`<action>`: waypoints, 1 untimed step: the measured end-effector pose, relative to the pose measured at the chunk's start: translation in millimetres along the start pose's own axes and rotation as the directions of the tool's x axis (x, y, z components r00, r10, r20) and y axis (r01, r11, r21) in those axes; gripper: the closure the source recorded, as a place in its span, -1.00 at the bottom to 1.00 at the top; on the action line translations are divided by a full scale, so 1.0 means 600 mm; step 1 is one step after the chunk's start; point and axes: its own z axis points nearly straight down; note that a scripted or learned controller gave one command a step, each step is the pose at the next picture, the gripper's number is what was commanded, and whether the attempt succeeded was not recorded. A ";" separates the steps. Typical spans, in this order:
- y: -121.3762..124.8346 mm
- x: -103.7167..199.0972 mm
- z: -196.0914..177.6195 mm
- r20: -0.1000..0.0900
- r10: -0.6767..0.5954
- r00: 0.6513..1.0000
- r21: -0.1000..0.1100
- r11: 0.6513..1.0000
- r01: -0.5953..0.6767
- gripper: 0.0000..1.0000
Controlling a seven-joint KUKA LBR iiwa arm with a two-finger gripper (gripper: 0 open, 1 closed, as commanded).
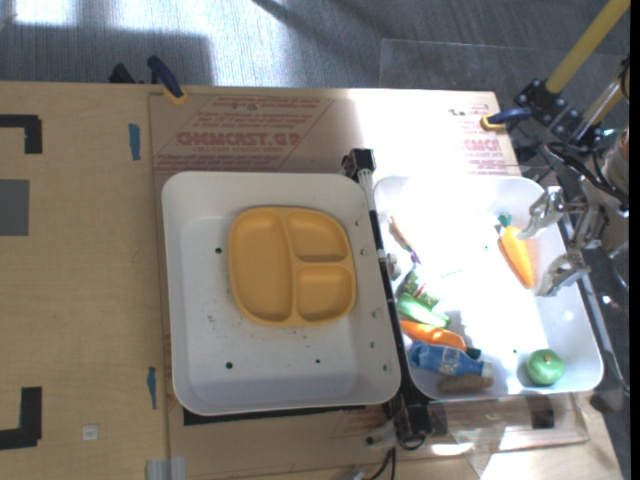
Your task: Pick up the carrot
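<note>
The carrot (pixel 518 256), orange with a small green top, lies in the right bin (pixel 575 323) near its right wall, pointing toward the near side. My gripper (pixel 548 244) reaches in over that wall from the right. It is open, with one metal finger (pixel 541 211) beyond the carrot's top and the other near its tip. The carrot sits at the fingertips, just left of the gap. I cannot tell whether the fingers touch it.
A green apple (pixel 544 367) rests in the right bin's near right corner. A blue bottle (pixel 450 359), an orange piece (pixel 437 334) and green items (pixel 420 303) crowd its left side. The left bin (pixel 190 298) holds a yellow divided plate (pixel 262 303).
</note>
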 end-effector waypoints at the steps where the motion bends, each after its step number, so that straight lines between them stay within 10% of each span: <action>1: 0.053 -0.111 0.183 -0.011 0.024 1.000 -0.006 1.000 -0.024 -1.00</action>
